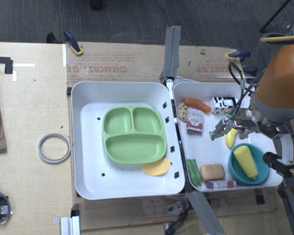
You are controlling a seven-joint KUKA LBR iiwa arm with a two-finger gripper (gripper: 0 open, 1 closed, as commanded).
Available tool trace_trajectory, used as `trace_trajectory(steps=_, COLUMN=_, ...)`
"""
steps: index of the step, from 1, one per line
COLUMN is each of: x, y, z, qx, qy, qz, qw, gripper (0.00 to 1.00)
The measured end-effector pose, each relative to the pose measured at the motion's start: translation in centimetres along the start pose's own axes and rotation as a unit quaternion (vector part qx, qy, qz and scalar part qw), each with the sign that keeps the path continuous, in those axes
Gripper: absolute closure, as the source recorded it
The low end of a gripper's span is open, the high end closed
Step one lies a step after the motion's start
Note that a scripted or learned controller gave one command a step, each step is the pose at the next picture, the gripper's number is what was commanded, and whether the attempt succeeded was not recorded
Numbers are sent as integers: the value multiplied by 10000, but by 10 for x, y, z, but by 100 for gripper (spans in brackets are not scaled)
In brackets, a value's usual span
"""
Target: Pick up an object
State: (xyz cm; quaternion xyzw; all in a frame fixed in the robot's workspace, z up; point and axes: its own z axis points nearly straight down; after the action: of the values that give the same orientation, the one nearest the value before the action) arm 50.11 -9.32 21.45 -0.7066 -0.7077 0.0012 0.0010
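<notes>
- Tool (224,129) low in right white bin (206,88), fingers spread, nothing between them.
- Small yellow banana (230,138) just beside tool.
- Green divided plate (134,134) in left bin.

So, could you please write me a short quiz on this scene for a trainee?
1. True or false: the green tray lies in the right bin.
2. What lies in the blue bowl? A) carrot B) corn C) cookie
3. Which yellow thing does the gripper hover beside?

Key:
1. False; it lies in the left bin.
2. B, the corn. The carrot and cookie lie on the bin floor.
3. The banana.
</notes>
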Motion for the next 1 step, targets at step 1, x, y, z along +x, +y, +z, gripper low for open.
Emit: trace_trajectory(steps=1, x=-56, y=-1, z=110, qx=-1, qy=4, qz=-109, qw=9999, gripper=0)
